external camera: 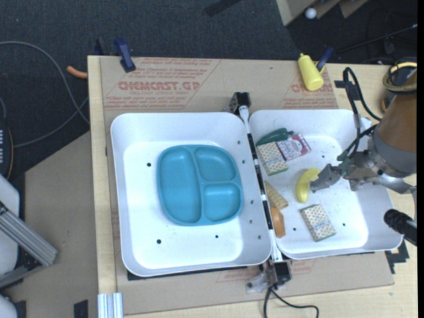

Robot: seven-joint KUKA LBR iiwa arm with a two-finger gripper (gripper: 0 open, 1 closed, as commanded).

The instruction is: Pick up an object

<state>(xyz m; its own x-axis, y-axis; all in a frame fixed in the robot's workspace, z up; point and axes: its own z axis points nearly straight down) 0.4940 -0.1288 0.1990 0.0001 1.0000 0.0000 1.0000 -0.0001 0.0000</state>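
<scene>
Gripper (326, 177) low in right bin (344, 240), tip just right of yellow banana (304, 183). You cannot tell gripper state. Nothing visibly held. Risk: banana gets nudged left toward patterned packet (271, 158), causing missed grasp.

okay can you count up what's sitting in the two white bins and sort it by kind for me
Blue divided plate: 1
Patterned packets: 2
Pink-and-white packet: 1
Green item: 1
Yellow banana-shaped toy: 1
Orange-tan pieces by the divider: 2
Total: 8
</scene>
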